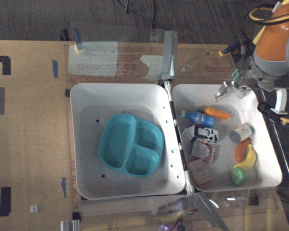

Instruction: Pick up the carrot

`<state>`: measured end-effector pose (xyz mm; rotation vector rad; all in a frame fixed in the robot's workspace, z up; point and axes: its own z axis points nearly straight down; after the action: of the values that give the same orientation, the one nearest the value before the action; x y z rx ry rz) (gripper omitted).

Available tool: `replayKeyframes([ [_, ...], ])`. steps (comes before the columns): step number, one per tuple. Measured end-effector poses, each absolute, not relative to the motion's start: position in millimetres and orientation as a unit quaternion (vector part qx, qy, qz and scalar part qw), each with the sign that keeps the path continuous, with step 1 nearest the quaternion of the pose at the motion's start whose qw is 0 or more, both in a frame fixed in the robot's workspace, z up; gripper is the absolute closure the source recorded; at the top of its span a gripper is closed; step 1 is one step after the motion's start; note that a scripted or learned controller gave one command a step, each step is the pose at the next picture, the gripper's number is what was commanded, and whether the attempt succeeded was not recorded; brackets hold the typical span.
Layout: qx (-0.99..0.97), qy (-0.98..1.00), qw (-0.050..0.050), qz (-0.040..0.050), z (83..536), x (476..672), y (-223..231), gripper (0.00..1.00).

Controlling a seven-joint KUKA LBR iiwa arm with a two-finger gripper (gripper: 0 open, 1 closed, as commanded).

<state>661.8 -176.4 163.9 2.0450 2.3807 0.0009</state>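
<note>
Green apple [239,176] sitting nearest, at near-right corner of right bin [272,150], banana [249,159] touching it. Carrot [217,113] lying in far half of right bin, tip touching blue bottle [200,119]. Gripper [229,89] hovering just beyond carrot, over far rim; spread or pressed together, cannot tell. Risk, judging: fingers catching bottle instead of carrot, or slim tapered carrot rolling and slipping free. Teal tray [131,145] resting in left bin [86,105], well apart.
</note>
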Motion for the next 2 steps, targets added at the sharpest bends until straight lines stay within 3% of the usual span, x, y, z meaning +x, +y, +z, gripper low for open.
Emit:
replayKeyframes([
  [1, 0.689, 0.725, 0.001, 0.0007, 92, 667.4, -165, 0.0],
  [2, 0.663, 0.749, 0.002, 0.0011, 87, 649.3, -149, 0.0],
])
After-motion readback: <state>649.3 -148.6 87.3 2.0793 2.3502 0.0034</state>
